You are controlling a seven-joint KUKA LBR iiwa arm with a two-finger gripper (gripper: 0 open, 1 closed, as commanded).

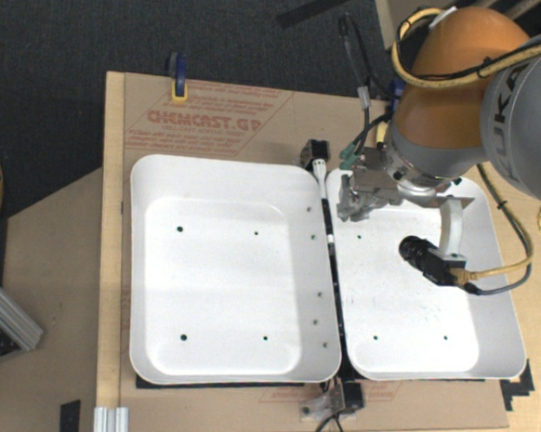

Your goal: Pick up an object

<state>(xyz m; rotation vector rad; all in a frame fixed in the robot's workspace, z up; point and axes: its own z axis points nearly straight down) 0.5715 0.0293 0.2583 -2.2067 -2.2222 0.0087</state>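
My gripper hangs over the far left corner of the right white bin, close to the divider between the two bins. The grey arm with its orange band comes in from the upper right and covers the far part of that bin. A black cylindrical part on a white bracket juts from the wrist over the bin's middle, with a yellow cable running off to the right. I can make out nothing held at the gripper's tip.
The left white bin lies beside the right one on a cardboard-covered board. A blue clamp sits at the board's far edge. Small black fittings sit at the divider's far end and near end.
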